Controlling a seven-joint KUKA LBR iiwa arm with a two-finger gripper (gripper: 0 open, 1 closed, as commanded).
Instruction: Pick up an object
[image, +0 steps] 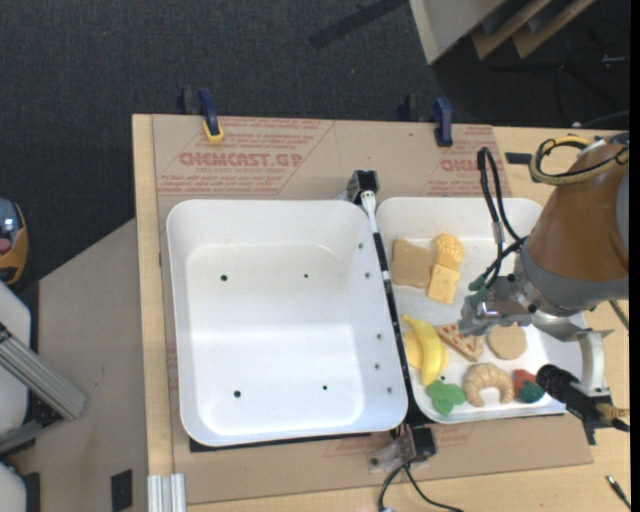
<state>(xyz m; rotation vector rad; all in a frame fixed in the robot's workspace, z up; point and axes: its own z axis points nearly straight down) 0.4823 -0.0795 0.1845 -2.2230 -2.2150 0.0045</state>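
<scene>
Toys fill the right bin (520, 210), and the big arm (585, 240) hangs over its right side. The left bin (270, 320) sits next to it on the bench (160, 200), and the two bins touch along the middle.

At the far end of the right bin is a tan bread slice (410, 263). Just beside it lie a yellow corn cob (449, 249) and a yellow cheese block (443, 283). Closer to the front, a banana (428, 350) lies along the left wall. A pizza slice (462, 345) is next to the banana, and a round tan cookie (508, 344) is on the other side of the pizza. Along the front wall sit a green toy (446, 398), a croissant (487, 381) and a red and green toy (527, 387).

The gripper (480, 315) is low in the right bin, right above the pizza slice and close to the cookie. I cannot tell how it is set, because the arm hides much of it. I cannot see any toy held in it.

A black cable (492, 200) runs up from the gripper. Blue clamps (210, 110) hold the far edge of the bench.
</scene>
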